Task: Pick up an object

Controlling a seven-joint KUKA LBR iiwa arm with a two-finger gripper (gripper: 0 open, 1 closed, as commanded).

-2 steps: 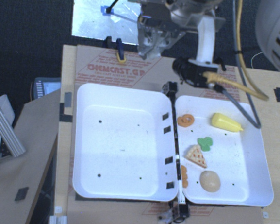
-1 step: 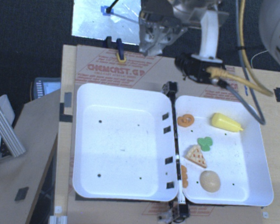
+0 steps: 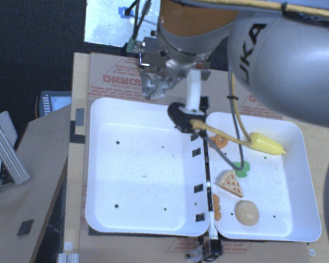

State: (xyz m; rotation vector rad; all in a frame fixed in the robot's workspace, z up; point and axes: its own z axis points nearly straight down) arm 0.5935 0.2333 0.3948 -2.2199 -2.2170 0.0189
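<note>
Objects for picking all lie in the right bin (image 3: 298, 168): nearest the camera a beige egg-shaped piece (image 3: 247, 212) and a small orange strip (image 3: 216, 207) by the divider, then a pizza-slice toy (image 3: 231, 183), a green piece (image 3: 242, 168), an orange slice (image 3: 219, 141) and a yellow corn-like toy (image 3: 266, 144) farthest back. The left bin (image 3: 111, 152) holds nothing, and the tool (image 3: 155, 87) hangs beyond the bins' far rim over the tabletop (image 3: 109, 77). Whether it is wide or narrow I cannot tell, but nothing looks lifted, so the pick is judged not yet begun.
</note>
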